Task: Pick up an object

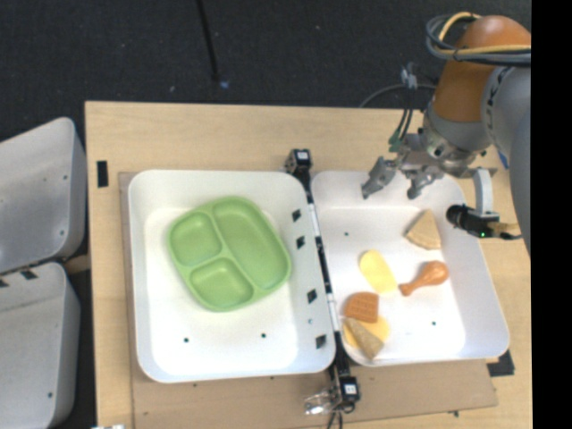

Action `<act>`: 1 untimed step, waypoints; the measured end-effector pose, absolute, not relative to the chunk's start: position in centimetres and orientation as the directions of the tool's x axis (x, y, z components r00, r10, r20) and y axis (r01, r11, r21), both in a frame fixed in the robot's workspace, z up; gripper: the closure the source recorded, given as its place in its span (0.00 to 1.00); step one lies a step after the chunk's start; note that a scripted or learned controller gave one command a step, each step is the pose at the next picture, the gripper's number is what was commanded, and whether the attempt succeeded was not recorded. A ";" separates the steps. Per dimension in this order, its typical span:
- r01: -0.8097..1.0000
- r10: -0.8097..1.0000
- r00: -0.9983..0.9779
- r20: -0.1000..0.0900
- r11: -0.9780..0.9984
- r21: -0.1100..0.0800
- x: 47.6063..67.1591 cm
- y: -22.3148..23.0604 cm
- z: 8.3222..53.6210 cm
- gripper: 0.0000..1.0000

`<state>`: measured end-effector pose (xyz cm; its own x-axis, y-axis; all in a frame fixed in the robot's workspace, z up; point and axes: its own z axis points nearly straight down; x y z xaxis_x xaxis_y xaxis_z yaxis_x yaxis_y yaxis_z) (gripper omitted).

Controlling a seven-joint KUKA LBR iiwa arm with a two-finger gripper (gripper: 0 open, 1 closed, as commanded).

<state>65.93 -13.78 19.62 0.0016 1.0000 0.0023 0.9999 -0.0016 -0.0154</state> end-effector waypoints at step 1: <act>1.000 1.000 0.000 0.001 0.000 -0.003 66.2 -13.7 20.4 0.00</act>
